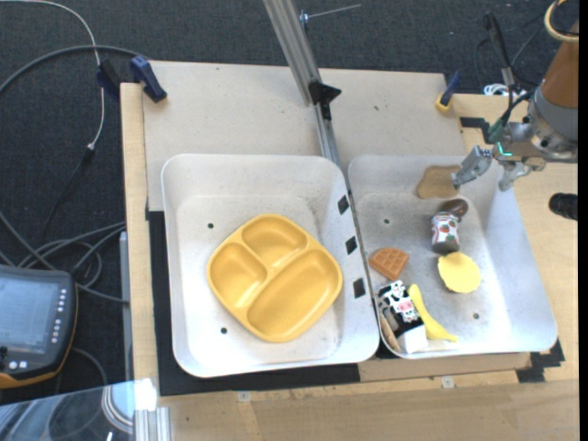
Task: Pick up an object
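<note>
Nearest the bench's front edge, a banana (432, 320) lies in the right bin (528, 274) beside a cow-patterned toy (397, 303). Beyond it the small can (445, 231) looks light, rigid and slippery; grip across its sides. Farthest, the gripper (491, 167) hovers over the bin's far corner, fingers spread, holding nothing.

Small can (445, 231), waffle (390, 264), yellow disc (458, 273), banana (428, 316) in right bin (524, 246)

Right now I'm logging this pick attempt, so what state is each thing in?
End effector: fingers apart, holding nothing, above the right bin's far edge.
Yellow plate: upright in the left bin.
Can: lying on its side.
Waffle: flat.
Banana: lying near the front wall.
</note>
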Robot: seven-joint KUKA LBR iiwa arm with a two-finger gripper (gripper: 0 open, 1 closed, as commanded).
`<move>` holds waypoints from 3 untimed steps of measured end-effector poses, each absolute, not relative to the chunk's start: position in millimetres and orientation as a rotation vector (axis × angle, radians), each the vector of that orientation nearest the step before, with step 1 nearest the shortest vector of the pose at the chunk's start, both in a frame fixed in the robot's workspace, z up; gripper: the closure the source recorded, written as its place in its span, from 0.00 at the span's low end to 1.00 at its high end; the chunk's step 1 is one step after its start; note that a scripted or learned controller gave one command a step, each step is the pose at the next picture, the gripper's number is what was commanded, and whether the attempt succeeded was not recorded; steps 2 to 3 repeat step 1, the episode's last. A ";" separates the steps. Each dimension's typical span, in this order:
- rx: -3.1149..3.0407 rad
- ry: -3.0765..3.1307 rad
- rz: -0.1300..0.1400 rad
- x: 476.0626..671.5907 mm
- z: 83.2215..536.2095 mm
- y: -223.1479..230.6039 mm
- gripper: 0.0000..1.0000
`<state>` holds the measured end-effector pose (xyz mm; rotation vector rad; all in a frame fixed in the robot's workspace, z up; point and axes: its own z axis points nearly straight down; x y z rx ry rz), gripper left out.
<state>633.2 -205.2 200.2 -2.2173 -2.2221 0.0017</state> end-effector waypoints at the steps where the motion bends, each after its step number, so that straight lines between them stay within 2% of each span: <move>1: -2.218 -2.222 0.003 633.1 200.2 -205.5 0.00; 3: -2.218 -2.222 0.003 633.1 200.2 -205.5 0.00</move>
